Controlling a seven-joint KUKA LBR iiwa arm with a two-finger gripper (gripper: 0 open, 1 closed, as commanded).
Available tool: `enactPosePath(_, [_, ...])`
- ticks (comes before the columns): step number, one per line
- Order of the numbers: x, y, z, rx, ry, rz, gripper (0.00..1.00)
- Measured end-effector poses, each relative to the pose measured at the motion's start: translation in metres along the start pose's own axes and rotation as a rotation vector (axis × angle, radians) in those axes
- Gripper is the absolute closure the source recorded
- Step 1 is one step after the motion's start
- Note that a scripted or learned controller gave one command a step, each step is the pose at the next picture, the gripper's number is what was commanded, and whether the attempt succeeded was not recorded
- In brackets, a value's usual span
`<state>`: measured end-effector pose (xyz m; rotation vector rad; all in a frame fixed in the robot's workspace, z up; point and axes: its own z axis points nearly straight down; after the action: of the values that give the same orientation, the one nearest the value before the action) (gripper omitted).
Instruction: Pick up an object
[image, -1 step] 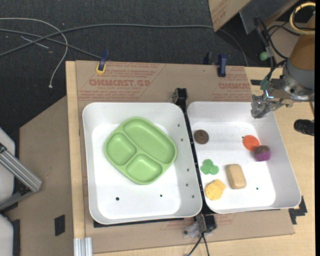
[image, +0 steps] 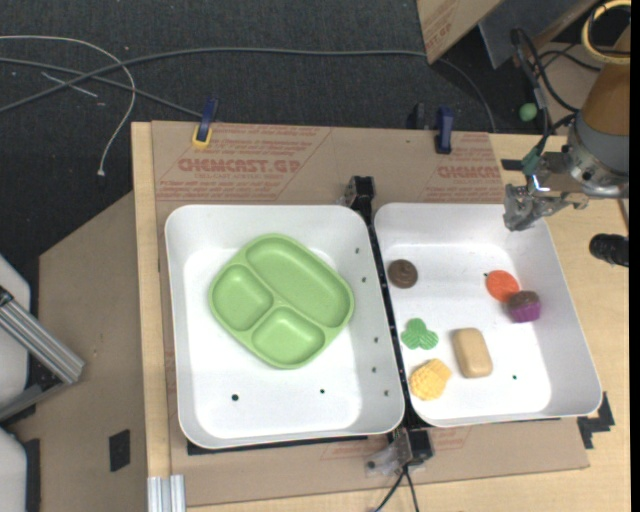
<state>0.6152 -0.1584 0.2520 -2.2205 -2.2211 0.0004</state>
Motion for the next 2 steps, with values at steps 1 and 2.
enactPosePath(1, [0.0,0.006,0.045,0.005,0.001,0.0,0.0])
enactPosePath(2, [0.01,0.009,0.095,0.001,0.0,-0.001,0.0])
